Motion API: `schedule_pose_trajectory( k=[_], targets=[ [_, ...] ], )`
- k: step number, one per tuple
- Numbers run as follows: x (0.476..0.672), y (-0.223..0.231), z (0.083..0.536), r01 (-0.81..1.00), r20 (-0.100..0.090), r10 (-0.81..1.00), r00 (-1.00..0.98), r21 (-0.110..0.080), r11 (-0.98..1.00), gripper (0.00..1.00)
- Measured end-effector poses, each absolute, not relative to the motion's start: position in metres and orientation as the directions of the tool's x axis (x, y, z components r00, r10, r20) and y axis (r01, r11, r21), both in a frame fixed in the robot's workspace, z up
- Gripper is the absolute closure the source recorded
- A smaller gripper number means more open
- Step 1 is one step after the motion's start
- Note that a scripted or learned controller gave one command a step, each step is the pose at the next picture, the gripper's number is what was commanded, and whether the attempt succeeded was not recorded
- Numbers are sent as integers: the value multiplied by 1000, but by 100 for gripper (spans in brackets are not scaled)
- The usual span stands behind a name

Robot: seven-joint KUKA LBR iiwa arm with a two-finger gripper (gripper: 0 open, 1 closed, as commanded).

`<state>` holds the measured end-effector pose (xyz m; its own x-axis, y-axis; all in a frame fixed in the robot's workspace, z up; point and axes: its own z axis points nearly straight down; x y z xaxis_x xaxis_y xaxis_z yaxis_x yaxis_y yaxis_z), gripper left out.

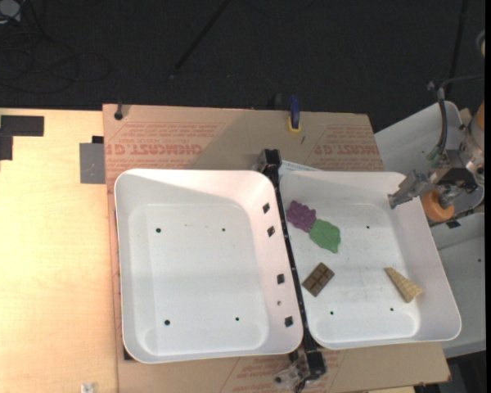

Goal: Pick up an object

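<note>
In the right bin (pixel 430 318) lie a purple bumpy piece (pixel 301 214), a green piece (pixel 326 235) touching it, a brown chocolate-bar block (pixel 317 279) and a tan cone (pixel 403 285). My gripper (pixel 399 196) hangs over the bin's upper right rim, away from all of these. The nearest of them, the cone, is well below it in the view. I see nothing held in the gripper.
The left bin (pixel 131 260) sits beside the right one, with a black clip strip (pixel 280 244) along the shared edge. Both rest on a cardboard sheet (pixel 196 142) on a wooden bench (pixel 41 260). The arm's orange band (pixel 436 206) is at the right edge.
</note>
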<state>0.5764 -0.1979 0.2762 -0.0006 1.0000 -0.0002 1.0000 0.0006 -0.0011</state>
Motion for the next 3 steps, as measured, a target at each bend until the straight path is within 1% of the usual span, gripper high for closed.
schedule_pose_trajectory(
  k=[1, 2, 3],
  targets=[
    [576, -198, 286, 1000, 0, 1000, -1, -2, 1, 100],
    [512, -113, 196, 1000, 8, 1000, -4, -17, 4, 100],
    [559, -48, 251, 1000, 3, 1000, -8, 3, 8, 100]
  ],
)
